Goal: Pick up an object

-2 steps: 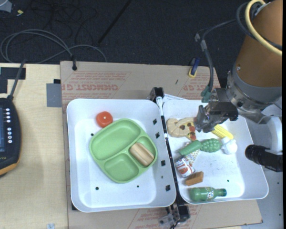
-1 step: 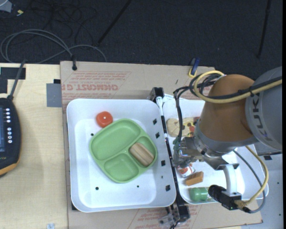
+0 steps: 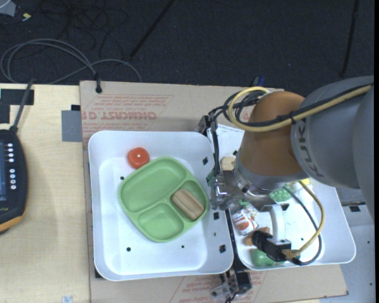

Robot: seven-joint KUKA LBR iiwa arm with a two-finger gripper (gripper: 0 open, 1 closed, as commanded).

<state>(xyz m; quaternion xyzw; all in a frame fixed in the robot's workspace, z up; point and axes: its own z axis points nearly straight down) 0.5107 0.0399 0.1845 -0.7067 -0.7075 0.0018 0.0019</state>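
Observation:
A green divided plate lies in the left bin, with a tan bread-like piece in its right compartment. A small red-orange round object sits in that bin beyond the plate. The arm, with its orange band, hangs over the right bin and hides most of its contents. The gripper points down into the right bin near its left wall. Under it a red and white object and green pieces show partly.
A handheld control pendant lies on the bench at the far left. Black and yellow cables loop from the wrist over the right bin. Cardboard lies under both bins. More cables trail on the dark floor behind.

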